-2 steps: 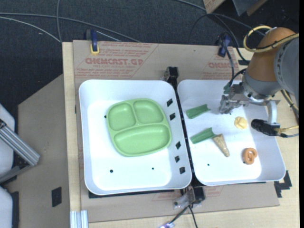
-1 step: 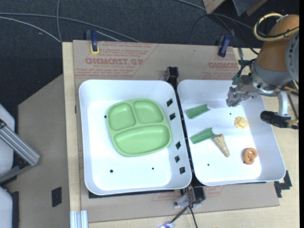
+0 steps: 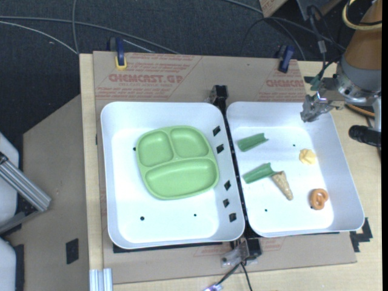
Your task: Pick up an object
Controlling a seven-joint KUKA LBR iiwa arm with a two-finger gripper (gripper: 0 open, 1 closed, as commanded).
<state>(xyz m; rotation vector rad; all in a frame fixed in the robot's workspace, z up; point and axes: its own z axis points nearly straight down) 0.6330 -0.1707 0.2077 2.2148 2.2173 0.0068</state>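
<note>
Over the right bin's (image 3: 339,180) far right corner I see the gripper (image 3: 313,109), metallic, hanging above the rim; whether it is parted or closed I cannot tell. Inside that bin, smooth white plastic, lie two flat green pieces (image 3: 251,141) (image 3: 258,173), each with its long axis running left-low to right-high, a tan cone (image 3: 283,184) with its tip pointing toward the front right, a small yellow lump (image 3: 308,156) and an orange ring (image 3: 319,198). Left of it, the other bin (image 3: 121,217) holds a glossy green three-section plate (image 3: 177,161). Behind both, the board (image 3: 151,74) reads "CHEMCAST GP" in red.
</note>
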